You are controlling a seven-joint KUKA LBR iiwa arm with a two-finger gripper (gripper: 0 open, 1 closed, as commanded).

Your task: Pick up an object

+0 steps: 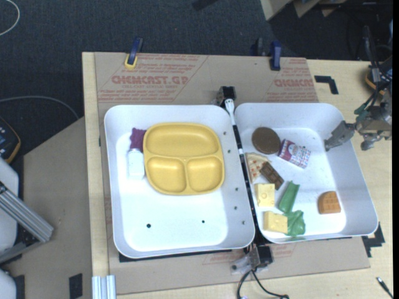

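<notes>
My gripper (348, 138) hangs over the right rim of the right bin (349, 185), at its upper right part. Loose items lie in that bin: a round brown cookie (266, 140), a red and white packet (294, 154), a brown chocolate bar (272, 175), a waffle-like slice (255, 165), two yellow cheese pieces (265, 195) (275, 222), green pieces (289, 198) and an orange biscuit (329, 202). The packet is the nearest item, a short way to the gripper's left. No item touches the gripper.
The left bin (168, 229) holds a yellow divided plate (184, 157), with a purple piece (136, 138) and a white bottle (135, 164) at the plate's left. A ridge (240, 167) separates the two bins. Blue clamps (275, 55) sit at the board's far edge.
</notes>
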